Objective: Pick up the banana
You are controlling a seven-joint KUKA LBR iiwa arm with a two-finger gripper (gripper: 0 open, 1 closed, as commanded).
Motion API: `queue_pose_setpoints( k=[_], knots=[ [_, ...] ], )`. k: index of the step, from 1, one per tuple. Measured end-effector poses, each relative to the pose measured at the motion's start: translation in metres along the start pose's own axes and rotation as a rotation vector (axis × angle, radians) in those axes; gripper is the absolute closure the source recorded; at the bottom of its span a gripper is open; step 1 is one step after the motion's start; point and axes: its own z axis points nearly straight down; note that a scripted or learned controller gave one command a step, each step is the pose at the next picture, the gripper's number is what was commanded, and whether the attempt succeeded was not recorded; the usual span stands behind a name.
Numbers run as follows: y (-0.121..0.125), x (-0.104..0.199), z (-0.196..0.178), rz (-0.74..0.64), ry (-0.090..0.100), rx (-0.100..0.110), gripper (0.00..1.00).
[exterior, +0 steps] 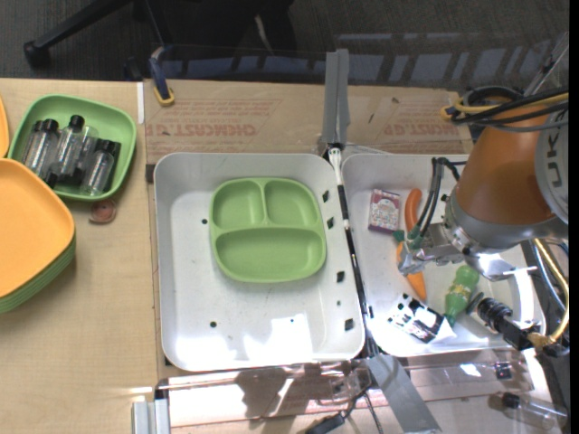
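Over the right bin (380, 331), the pincer (418, 259) hangs low, close to the bin floor. Its spread cannot be told from this slant; nothing is seen held.

- Touching or just under the pincer: a long orange piece (413, 208), running from the far side to the near side of it. Looks more carrot than banana.
- Just beyond the pincer, away from the arm (507, 188): a small pink box (385, 212).
- Near the pincer, on the arm's side: a green bottle (460, 290).
- Nearer the camera: a black-and-white packet (418, 319).
- Banana: place cannot be told; possibly hidden beneath the wrist.

Judgement: the step is still locating and closing on the target. To do it well, confirm the target is yellow and curved, centre across its narrow width, and descend clear of the orange piece and bottle before closing.
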Motion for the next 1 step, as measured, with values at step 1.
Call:
queue_pose_setpoints(
  k=[1],
  knots=[
    [-0.0166, -0.0652, 0.0006, -0.249, 0.001, -0.001, 1.00]
  ],
)
